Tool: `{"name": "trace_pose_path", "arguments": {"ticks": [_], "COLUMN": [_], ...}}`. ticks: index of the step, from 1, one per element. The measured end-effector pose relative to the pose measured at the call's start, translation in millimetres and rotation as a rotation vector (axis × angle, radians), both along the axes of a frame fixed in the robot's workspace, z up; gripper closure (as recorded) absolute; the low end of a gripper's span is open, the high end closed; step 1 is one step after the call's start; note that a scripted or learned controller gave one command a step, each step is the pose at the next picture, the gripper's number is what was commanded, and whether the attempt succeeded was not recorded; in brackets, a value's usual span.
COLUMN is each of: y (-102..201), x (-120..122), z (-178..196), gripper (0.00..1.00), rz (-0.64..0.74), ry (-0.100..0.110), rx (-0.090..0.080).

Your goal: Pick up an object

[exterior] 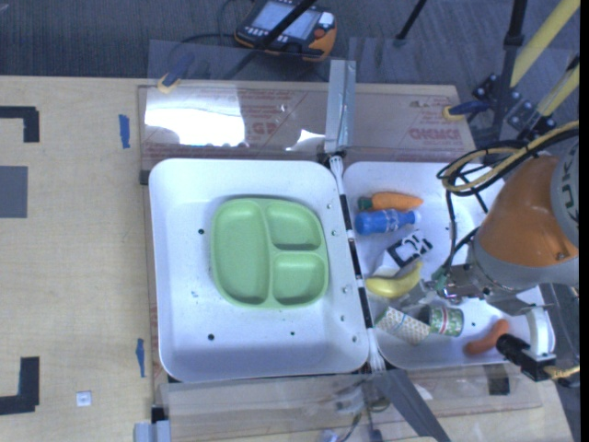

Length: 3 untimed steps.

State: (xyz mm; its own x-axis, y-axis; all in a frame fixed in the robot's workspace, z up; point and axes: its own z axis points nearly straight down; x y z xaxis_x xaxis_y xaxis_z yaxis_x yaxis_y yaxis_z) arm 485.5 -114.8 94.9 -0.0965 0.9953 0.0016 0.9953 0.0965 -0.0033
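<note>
The right bin [419, 178] holds several small objects. An orange carrot [396, 201] lies at the back with a blue bottle [385, 221] just in front of it. A black-and-white piece [409, 248] sits mid-bin, and a yellow banana [394, 284] lies nearer the divider. At the front are a patterned paper cup [402, 324], a green-labelled can [445, 320] and an orange-red sausage shape [485, 339]. My gripper [444, 286] hangs low over the bin, just right of the banana and above the can, under the orange-banded wrist [521, 221].
The left bin [175, 247] carries a green divided plate [270, 250]. A metal divider [348, 238] separates the bins. Cables [479, 168] loop above the arm at the right bin's back corner. A clear panel [239, 118] stands behind the bins.
</note>
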Motion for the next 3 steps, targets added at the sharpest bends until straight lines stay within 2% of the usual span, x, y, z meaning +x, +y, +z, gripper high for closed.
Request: {"name": "trace_pose_path", "arguments": {"ticks": [1, 2, 3], "y": [-9, -16, 10], "x": [6, 82, 48], "z": [34, 110, 46], "gripper": [0.00, 0.00, 0.00], "rz": [-0.077, 0.009, 0.051], "ry": [-0.002, -0.003, 0.000], "rx": [-0.001, -0.002, 0.000]}}
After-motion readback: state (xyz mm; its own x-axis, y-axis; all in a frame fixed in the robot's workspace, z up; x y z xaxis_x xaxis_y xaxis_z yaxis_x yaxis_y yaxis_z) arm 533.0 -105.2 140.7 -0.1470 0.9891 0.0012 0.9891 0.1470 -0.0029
